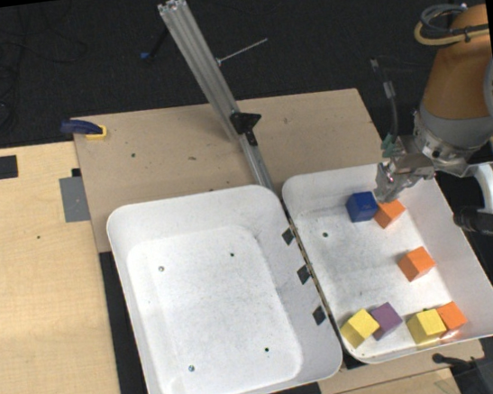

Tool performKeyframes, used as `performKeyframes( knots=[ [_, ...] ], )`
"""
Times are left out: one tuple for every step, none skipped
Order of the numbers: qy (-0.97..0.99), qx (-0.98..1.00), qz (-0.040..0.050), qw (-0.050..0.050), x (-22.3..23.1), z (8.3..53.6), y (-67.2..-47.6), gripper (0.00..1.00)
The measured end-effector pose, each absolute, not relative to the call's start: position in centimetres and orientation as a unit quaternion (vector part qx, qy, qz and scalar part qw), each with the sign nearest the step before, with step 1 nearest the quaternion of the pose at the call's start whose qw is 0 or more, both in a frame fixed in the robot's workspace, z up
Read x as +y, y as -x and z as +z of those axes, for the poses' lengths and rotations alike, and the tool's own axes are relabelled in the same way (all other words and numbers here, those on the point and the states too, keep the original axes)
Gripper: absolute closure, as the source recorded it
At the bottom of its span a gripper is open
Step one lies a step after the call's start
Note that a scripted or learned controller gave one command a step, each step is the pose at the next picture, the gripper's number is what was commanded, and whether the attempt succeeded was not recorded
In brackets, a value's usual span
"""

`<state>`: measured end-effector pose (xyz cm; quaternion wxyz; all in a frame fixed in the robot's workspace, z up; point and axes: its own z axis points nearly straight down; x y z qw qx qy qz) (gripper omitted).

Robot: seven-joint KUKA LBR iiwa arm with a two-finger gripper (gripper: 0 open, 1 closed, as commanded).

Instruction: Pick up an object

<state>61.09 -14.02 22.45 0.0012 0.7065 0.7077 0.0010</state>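
Gripper (389, 188) hovering at right bin's (475, 270) far edge over orange cube (391, 212); I'm guessing light, rigid, flat-sided grip; jaws unclear.

A bulky orange and grey arm (459, 89) ends in a small metallic tool (390, 182).

The wooden bench (167, 152) bears two white bins (133, 230) side by side.

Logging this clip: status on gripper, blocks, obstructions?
Gripper low over right bin, above blue block and orange block. Grasp unconfirmed. Both blocks touching, crowding the pick.
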Motion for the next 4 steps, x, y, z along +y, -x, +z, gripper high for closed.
performKeyframes(
  knots=[
    [-0.707, 0.708, 0.0004, 0.001, -14.2, 25.6, -61.1, 1.00],
    [-0.706, 0.708, 0.0003, -0.001, -9.4, 26.0, -62.3, 1.00],
    [-0.705, 0.709, 0.0005, -0.001, -3.5, 26.1, -63.1, 1.00],
    [-0.706, 0.708, -0.0011, -0.002, 0.9, 24.6, -63.6, 1.00]
  ],
)
